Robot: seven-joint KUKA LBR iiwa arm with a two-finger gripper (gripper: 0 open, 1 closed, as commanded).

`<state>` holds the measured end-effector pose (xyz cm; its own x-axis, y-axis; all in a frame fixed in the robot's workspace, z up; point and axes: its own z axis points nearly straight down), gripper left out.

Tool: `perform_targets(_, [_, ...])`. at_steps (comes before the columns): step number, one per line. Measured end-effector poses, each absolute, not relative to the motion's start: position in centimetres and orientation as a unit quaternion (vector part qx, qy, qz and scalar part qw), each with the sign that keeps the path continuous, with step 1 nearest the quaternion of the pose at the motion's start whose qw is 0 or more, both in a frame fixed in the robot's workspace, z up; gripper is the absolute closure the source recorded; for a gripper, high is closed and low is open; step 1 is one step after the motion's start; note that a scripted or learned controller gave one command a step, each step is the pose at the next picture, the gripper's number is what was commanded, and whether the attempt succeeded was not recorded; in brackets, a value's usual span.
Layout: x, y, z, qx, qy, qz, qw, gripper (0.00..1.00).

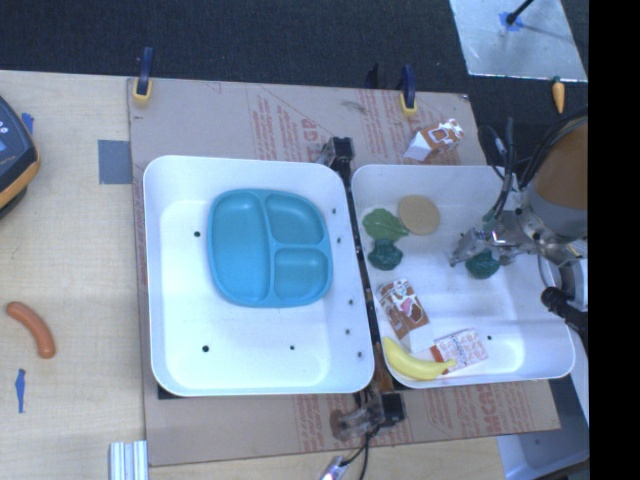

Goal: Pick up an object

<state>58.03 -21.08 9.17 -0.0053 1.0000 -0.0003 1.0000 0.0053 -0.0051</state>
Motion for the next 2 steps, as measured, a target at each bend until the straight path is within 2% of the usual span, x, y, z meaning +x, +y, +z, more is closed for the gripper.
perform_targets(1, [58.0,-21.2,10.2,-0.705,-0.709,0.0026,0.002,1.00])
perform_targets(2, [62.8,-13.2,9.2,-0.705,-0.709,0.0010,0.001,1.00])
